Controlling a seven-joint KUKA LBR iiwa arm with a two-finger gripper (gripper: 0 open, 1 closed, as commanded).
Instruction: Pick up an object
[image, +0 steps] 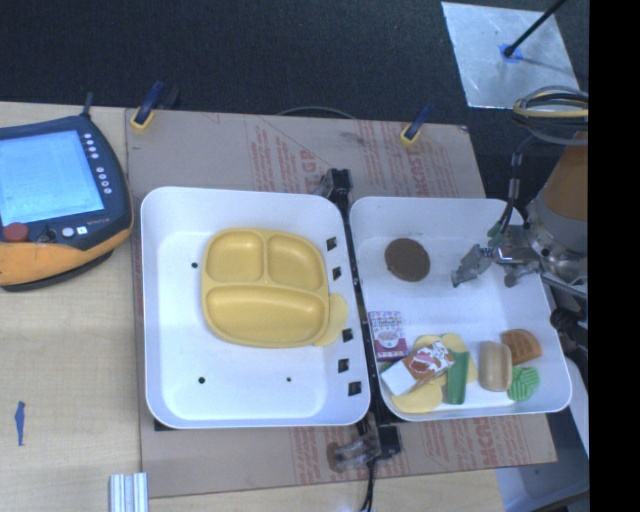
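Nearest you, toys crowd the right bin's (365, 300) front rim: a bread roll (494, 365) beside a green piece (523, 383). Behind them lies bare floor, then a brown disc (407, 259). The gripper (490, 263) hovers beside it near the right wall, fingers apart and holding nothing.

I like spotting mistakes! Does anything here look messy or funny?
Nothing looks broken or spilled. The yellow tray sits slightly crooked in the left bin. The toy foods are heaped along the right bin's near edge, while the brown disc lies apart.
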